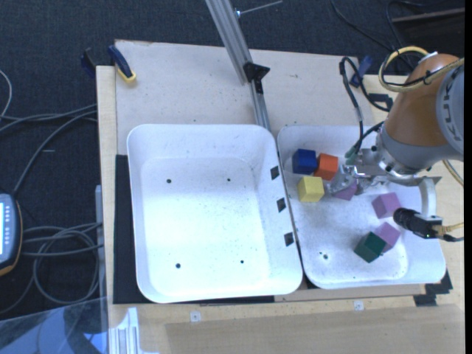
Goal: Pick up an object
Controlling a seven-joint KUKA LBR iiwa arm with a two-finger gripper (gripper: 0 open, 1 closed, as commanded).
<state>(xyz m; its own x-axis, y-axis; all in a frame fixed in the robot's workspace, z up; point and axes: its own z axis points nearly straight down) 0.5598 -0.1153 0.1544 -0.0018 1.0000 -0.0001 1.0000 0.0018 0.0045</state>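
The right bin [346,277] holds several small blocks. A blue cube [304,161], an orange cube [328,165] and a yellow cube [310,189] cluster at its left side. My gripper [352,177] is low in the bin just right of the orange cube, directly over a purple block [344,192] that pokes out beneath it. The arm's orange band [413,116] rises to the upper right. Another purple block [386,204], a third purple piece [388,235] and a green cube [369,247] lie toward the bin's front right.
The left bin [147,161] sits beside the right one, sharing a wall with black clips [281,205]. A slanted metal pole [232,35] rises behind the bins. A blue and yellow clamp [122,63] grips the board's far left corner. Cables trail off the bench.
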